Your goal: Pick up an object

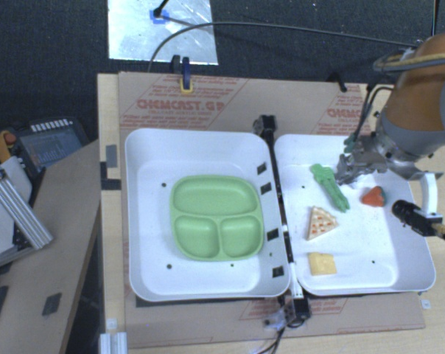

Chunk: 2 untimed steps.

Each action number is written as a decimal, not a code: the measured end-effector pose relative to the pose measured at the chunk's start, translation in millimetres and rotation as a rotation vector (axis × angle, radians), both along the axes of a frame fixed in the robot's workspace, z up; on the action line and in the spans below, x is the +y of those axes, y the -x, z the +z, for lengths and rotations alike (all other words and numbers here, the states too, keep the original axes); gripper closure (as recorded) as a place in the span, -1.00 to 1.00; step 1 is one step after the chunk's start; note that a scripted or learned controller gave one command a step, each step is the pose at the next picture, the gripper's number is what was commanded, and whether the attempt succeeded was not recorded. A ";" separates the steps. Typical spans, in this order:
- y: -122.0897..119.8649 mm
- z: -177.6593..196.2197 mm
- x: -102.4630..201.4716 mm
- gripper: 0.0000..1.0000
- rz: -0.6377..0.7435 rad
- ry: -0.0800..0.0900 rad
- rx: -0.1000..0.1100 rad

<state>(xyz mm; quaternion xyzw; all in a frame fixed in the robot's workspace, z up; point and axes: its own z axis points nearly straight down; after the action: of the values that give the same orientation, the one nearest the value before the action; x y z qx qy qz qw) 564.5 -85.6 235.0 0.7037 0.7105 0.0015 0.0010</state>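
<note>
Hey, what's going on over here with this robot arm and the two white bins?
The arm reaches in from the right, its tool low over the right bin, near the upper end of a green toy. A red piece, a pizza slice and a yellow block lie loose there too. The left bin holds a green divided tray. Nothing is visibly gripped.

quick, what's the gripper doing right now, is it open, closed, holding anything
Gripper: low over the right bin, by the green toy's upper end; open or closed cannot be told, and nothing is seen held.
</note>
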 end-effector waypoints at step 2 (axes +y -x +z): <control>-39.6 0.1 96.5 1.00 0.000 -0.002 -0.001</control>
<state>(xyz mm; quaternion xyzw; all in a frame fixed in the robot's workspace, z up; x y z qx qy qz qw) 604.1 10.9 235.2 0.7036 0.7106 0.0024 0.0008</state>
